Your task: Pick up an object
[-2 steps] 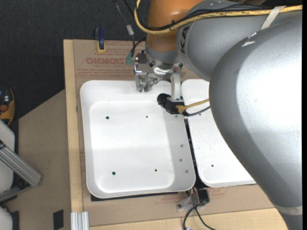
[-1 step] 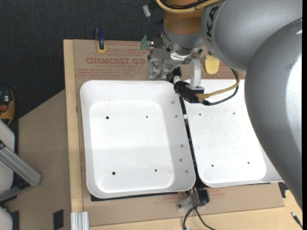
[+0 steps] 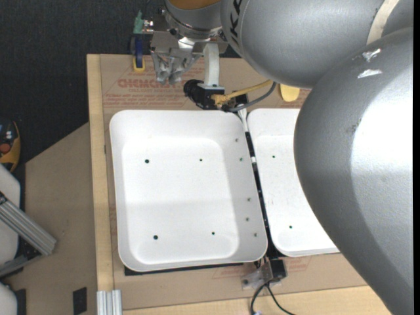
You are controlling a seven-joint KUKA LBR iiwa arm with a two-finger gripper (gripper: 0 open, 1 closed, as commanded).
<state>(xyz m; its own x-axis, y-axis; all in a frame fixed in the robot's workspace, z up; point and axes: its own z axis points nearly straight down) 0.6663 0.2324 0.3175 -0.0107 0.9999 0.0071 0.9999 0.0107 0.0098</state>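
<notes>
Although the left bin [image 3: 187, 202] offers nothing to pick, the gripper [image 3: 169, 71] hangs beyond its far rim, and its jaws look closed on nothing; handling cannot be judged without an object visible.

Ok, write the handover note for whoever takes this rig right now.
Gripper: raised above the bench's far edge, beyond the left bin; nothing seen between its fingers; open or shut can't be told.
Things: no loose object seen in the left bin; the arm covers much of the right bin.
Done: no pick evident.
Left: find an object, grasp it, lift it.
</notes>
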